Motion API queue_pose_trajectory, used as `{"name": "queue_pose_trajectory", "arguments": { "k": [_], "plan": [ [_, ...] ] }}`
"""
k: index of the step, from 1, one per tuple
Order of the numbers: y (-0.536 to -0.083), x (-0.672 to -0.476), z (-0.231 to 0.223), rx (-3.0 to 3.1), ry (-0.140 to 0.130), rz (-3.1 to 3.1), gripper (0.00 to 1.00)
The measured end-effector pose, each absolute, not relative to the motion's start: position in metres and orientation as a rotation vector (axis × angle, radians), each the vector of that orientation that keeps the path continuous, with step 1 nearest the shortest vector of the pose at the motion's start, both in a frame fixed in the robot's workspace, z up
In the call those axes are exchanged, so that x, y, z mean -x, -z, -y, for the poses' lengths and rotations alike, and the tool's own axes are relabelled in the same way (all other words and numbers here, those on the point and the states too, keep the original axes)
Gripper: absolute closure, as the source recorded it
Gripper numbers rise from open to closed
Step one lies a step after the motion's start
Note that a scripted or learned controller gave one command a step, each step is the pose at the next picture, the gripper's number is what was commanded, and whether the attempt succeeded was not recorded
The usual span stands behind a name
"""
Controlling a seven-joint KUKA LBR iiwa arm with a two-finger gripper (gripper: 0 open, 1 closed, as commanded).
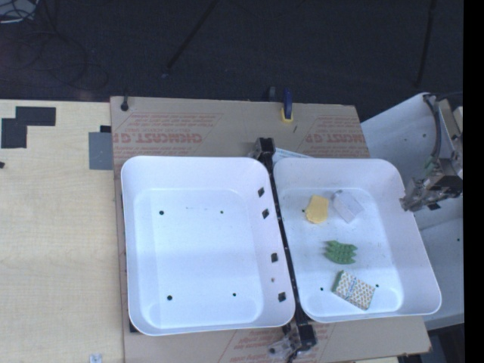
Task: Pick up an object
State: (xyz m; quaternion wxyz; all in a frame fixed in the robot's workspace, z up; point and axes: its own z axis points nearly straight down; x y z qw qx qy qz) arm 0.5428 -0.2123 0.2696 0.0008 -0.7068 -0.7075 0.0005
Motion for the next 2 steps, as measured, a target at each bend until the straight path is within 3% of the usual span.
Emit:
{"name": "queue_pose_trajectory", "arguments": {
  "k": [1, 2],
  "plan": [
    [-0.309, -0.507, 0.119, 2.210, 0.002, 2.227, 1.00],
    [-0.315, -0.475, 0.033, 2.207, -0.001, 2.228, 1.00]
  ]
}}
